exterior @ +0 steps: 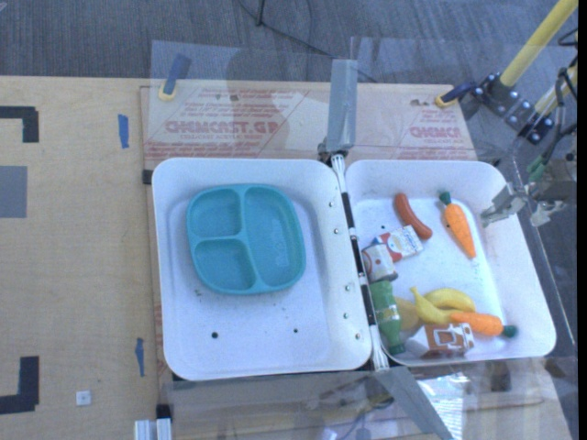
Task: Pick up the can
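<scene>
The can (378,262), small and silvery with a dark band, lies on its side in the right bin (523,255), close to the divider between the two bins. A white and red packet (402,242) touches its upper right end. My gripper (510,205) hangs over the right bin's right rim, well to the right of the can and apart from it, with nothing visibly in it.
The right bin also holds a sausage (412,215), a carrot (458,227), bananas (438,302), a green bottle (386,317), a second carrot (480,324) and an orange carton (449,339). A teal divided plate (246,239) lies in the left bin (266,337).
</scene>
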### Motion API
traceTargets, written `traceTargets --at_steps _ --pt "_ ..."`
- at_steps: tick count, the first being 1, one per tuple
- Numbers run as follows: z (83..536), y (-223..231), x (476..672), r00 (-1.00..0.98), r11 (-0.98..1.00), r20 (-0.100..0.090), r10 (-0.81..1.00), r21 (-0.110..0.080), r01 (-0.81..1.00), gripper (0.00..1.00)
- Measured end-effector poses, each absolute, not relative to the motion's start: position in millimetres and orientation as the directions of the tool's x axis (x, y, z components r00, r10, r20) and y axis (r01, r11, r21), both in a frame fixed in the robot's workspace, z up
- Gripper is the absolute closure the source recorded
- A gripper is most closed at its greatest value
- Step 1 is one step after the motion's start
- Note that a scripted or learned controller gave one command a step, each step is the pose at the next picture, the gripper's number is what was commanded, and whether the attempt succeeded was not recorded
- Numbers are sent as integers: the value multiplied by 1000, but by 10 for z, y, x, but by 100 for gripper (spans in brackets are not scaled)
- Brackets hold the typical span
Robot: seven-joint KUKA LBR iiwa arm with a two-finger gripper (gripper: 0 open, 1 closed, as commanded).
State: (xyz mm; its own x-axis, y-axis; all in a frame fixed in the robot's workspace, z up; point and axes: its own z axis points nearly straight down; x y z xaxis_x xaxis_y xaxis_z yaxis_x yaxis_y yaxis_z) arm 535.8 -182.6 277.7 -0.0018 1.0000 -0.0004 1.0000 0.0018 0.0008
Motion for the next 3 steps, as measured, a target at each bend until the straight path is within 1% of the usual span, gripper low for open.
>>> traceTargets --at_steps 1,2,3 --pt "3265 -2235 5518 -44 44 -2 999 3 999 0" --pt "3277 -2011 5428 141 -141 0 990 0 990 0" --pt "1728 -1601 4795 -111 111 1 994 0 994 0"
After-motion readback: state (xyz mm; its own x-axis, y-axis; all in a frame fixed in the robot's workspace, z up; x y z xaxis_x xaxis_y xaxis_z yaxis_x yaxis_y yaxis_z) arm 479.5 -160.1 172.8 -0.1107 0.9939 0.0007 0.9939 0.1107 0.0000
